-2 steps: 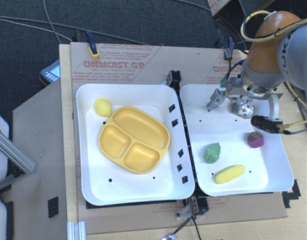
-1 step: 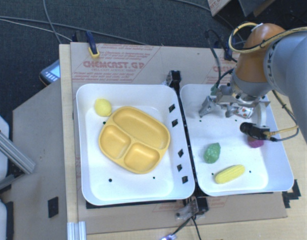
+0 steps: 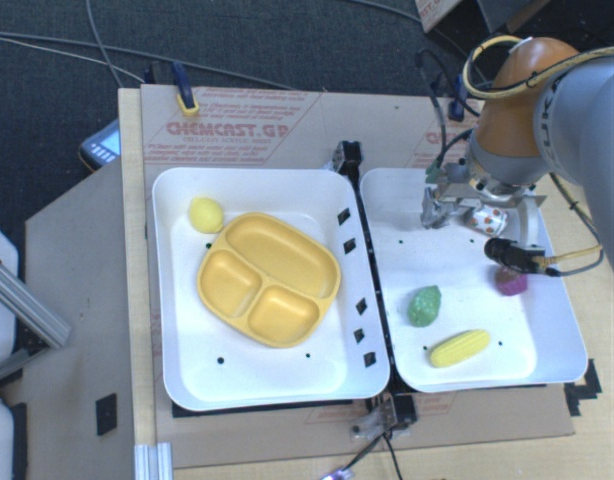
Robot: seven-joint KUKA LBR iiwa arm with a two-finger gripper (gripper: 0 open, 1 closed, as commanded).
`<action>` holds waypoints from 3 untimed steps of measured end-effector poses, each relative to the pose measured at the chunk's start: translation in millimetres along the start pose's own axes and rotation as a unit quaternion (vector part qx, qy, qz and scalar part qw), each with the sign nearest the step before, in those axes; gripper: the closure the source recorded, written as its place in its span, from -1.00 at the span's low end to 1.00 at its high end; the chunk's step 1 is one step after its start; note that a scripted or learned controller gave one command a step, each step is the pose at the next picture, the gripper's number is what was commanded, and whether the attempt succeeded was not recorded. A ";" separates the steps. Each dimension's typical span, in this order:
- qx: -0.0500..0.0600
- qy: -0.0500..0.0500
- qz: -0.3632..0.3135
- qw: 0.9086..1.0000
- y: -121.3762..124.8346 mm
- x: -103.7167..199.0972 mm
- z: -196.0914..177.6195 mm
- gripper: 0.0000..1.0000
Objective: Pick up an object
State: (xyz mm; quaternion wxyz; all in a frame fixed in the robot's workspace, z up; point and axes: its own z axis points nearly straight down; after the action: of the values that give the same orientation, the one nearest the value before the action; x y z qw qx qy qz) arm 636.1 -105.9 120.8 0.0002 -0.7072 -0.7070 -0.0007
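My gripper hangs over the far part of the right bin, with the grey arm and its orange band above it at the upper right. A small white and red object lies just to the right of the gripper. In the same bin, a green lumpy toy lies near the middle and a yellow corn cob near the front. A purple object rests at the right side, partly behind a black part of the arm. In the left bin sit a yellow divided plate and a small yellow ball.
Black clips run along the divider between the bins. Cardboard lies under the bins. A blue and yellow tool rests at its far left corner. Cables trail across the dark floor, and one yellow cable loops from the arm.
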 end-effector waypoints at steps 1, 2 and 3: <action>-0.003 -0.001 0.000 1.000 -5.8 1.4 -47.5 1.00; -0.003 -0.001 -0.001 1.000 -3.9 1.5 -96.5 1.00; 0.002 0.001 -0.003 1.000 -19.6 52.1 -98.8 1.00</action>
State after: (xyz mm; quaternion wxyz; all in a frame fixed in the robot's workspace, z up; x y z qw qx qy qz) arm 616.4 -53.9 219.7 0.0020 -0.7051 -0.7091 -0.0004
